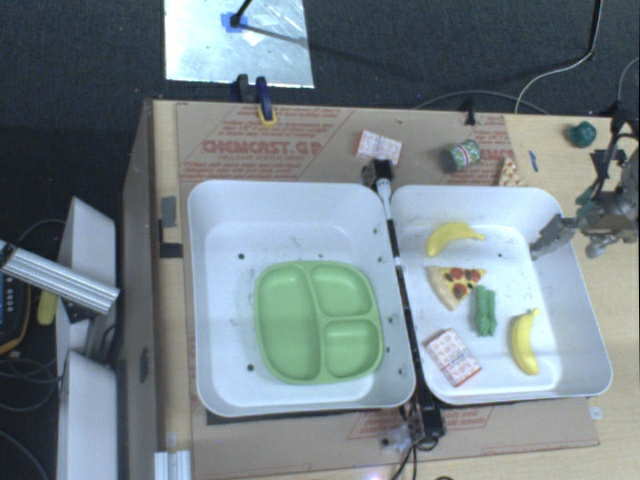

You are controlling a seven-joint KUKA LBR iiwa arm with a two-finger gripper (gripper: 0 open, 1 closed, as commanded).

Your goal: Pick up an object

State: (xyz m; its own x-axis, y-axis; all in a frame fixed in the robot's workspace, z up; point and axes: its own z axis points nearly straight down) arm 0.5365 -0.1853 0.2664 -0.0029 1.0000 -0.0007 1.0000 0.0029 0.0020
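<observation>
The right bin (590,363) has five small things to pick from. One banana (453,236) lies near the top, and a pizza slice (457,284) sits just under it. A green toy (484,310) is next to the pizza, a second banana (524,341) is close to the right wall, and a red and white packet (452,356) is near the bottom.

A good try would go for one that lies alone, like the top banana or the packet (the pizza and the green toy lie very close together). The claw should come straight down over the middle of it and close across its thin side.

The claw (552,235) is at the right edge of that bin, up near the top. It looks empty and touches no toy. I cannot tell how far open it is.

The left bin (215,268) holds a green tray (318,320).
</observation>
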